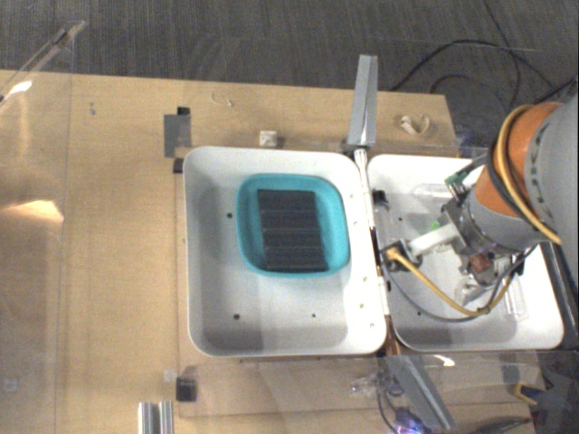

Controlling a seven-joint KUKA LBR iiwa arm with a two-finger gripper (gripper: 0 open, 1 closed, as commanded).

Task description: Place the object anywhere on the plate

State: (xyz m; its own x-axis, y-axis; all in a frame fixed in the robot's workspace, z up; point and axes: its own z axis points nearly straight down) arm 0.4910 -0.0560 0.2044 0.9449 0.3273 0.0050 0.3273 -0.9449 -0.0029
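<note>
Taking the teal plate as the marker: it sits in the left bin, a little toward the bin's far side, with a dark ribbed panel at its middle. Bare white floor lies nearer than the plate, and the plate has nothing resting on it.

To the right of the plate, across the divider between the two bins, the arm hangs low over the right bin. Its pincer points down into that bin, tangled from my angle among cables and a yellow hose. I cannot tell how wide it stands or whether it grips anything. A small reddish-brown bit shows right at its tip, which may be the object, but it is too small to be sure, so I cannot say for certain where the object lies beyond somewhere under the wrist in the right bin.

My guess is the step in hand is the pick. To do it well, the pincer should close squarely, lift straight up high enough to clear the divider, then travel left to above the plate and lower before letting go, so nothing bounces off the rim.

Beyond the plate, a grey post stands on the worktop.
</note>
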